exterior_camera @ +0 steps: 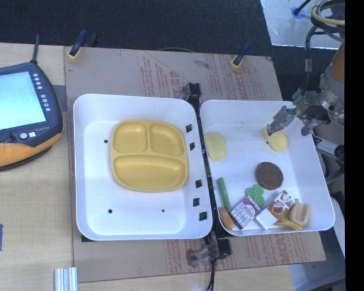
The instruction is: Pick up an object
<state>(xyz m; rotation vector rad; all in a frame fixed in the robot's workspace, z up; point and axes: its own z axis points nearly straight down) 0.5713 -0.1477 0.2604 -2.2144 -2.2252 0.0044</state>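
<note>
End effector (289,123) spread wide above pale yellow piece (278,141); small carton (245,212) label unreadable.

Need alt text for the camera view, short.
The end effector hangs over the right bin beside a yellow piece, with a brown disc and small food items nearby. The left bin holds a yellow tray.
</note>
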